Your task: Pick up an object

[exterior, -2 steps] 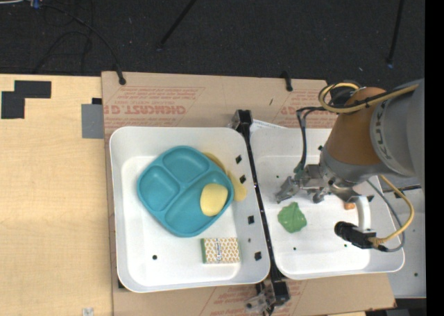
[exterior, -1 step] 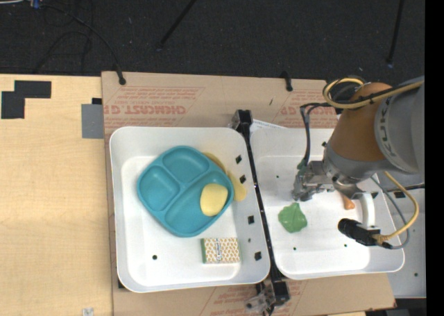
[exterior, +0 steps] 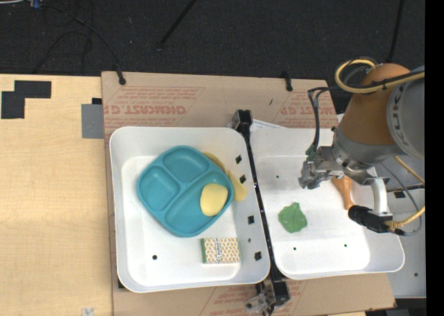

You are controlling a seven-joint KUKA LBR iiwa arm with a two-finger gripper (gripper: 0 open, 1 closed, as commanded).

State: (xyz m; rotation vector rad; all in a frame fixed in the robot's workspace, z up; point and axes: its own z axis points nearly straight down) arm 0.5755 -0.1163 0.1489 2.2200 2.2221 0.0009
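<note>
Two shallow white bins sit side by side on the worktop [exterior: 55,189], on a sheet of brown cardboard [exterior: 180,103] printed with red lettering. The left bin [exterior: 128,266] holds a teal divided plate [exterior: 173,186] lying flat near its middle. A pale yellow, rounded object [exterior: 214,198] rests on the plate's right-hand compartment, and a flatter yellow piece [exterior: 238,184] pokes out from under the plate's right edge, close to the wall between the bins. Nearer the front of that bin, apart from the plate, lies a small patterned block [exterior: 220,250] with a green edge on its left side.

The right bin [exterior: 326,262] has a crumpled green object [exterior: 293,217] lying on its floor, a little left of centre. Up and to the right of it, the jaws [exterior: 310,174] hang low over the bin floor, apart from the green object; from where I stand I cannot tell whether they are spread or pressed together, and I see nothing between them. Just beside the wrist, on its right, an orange object [exterior: 343,189] lies on the bin floor, partly hidden by the arm [exterior: 374,120]. A black cable end [exterior: 368,219] trails from the arm over the bin's right side. Behind the bins the floor is dark, with loose cables across it.
</note>
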